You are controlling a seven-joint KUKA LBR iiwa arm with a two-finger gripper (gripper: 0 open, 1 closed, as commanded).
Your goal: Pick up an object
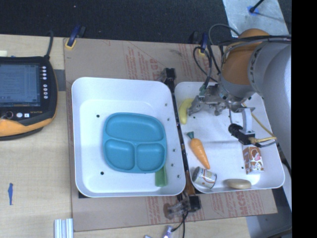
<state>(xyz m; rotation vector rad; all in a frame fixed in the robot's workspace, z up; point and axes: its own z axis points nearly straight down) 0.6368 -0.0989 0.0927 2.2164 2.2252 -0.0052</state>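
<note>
My gripper (202, 104) hangs low over the back left part of the right bin (225, 140), reaching in from the right. Just to its left a yellow banana (184, 111) lies against the bin's left wall, very close to the gripper's tip. An orange carrot (199, 152) with a green top lies in front of the gripper, pointing toward the front. A silver can (204, 178) lies on its side at the front left. A beige oval piece (237, 184) rests at the front edge. A small brown and white carton (252, 159) stands at the right.
The left bin (89, 95) holds a blue divided plate (134, 142) with a green stick (161, 175) at its front right corner. A tablet-like pendant (25, 95) lies on the bench at far left. The grey arm (262, 68) covers the right bin's back right.
</note>
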